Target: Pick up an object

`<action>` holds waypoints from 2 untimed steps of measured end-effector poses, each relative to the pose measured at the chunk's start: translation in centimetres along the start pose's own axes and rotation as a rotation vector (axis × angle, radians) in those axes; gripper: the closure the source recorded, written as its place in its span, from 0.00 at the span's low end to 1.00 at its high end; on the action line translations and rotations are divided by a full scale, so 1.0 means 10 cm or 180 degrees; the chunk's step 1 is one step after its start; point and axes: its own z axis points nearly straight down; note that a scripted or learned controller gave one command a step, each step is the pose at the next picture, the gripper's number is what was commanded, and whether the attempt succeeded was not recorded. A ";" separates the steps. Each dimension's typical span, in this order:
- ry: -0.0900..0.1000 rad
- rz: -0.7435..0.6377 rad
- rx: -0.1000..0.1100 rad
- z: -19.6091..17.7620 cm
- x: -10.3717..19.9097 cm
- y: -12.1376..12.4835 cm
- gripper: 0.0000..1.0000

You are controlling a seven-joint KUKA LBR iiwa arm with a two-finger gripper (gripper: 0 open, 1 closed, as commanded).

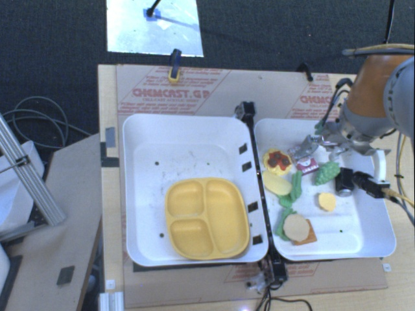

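Observation:
The right bin (363, 238) holds several toy foods. A pizza slice (277, 161) with red topping lies at its left, with a pale yellow piece (277, 185) just below it. A small red-pink block (308, 168) and a green leafy piece (327, 172) sit near the middle. A green bean pod (296, 190), a small yellow chunk (327, 202) and a round sandwich (297, 229) lie toward the front. My gripper (305, 151) hangs low over the bin's back, just above the red-pink block and right of the pizza slice.
The left bin (149, 148) holds a yellow three-compartment tray (207, 218) at its front. A black divider (256, 173) runs between the bins. The arm's orange band (379, 76) comes in from the upper right. Cardboard (194, 92) lies under both bins.

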 end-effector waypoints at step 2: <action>-0.0008 -0.0002 -0.0039 0.34 -0.20 -0.06 1.00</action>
